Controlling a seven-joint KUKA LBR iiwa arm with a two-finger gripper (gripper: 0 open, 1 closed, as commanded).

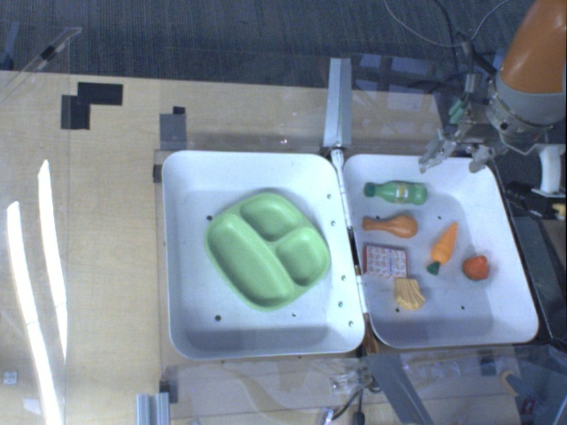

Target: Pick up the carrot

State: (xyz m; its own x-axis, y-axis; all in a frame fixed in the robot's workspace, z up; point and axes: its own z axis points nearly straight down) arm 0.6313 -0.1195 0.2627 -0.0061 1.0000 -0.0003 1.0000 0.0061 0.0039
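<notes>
Tabletop point(89, 237): light wood, two white bins side by side, all positions below given relative to the carrot.

Left bin point(190, 326): well left of the carrot, across the divider. Holds one green tray point(267, 251) with three compartments, lying at a slant; nothing sits in the compartments.

Right bin point(509, 312): holds the carrot and everything else.
- Arm point(536, 47): grey with orange band, up and right of the carrot, over the bin's far right corner.
- Hand point(458, 153): above the carrot, at the bin's far rim. Two fingers point(432, 156) spread apart, nothing between them. Well apart from the carrot.
- Bottle point(396, 192): green, lying on its side, up-left of the carrot. Yellowish label, text too small to read.
- Drumstick point(392, 227): brown, just left of the carrot, slightly higher, lying flat.
- Waffle point(385, 261): reddish square with grid pattern, left of the carrot and a little lower.
- Carrot point(444, 244): orange, green end pointing down, tilted, roughly mid-bin, touching nothing.
- Cracker point(408, 293): yellow ridged piece, down-left of the carrot, touching the waffle's lower corner.
- Tomato point(477, 267): red-orange, round, just down-right of the carrot, small gap between them.

No readable writing or brand marks anywhere.
</notes>
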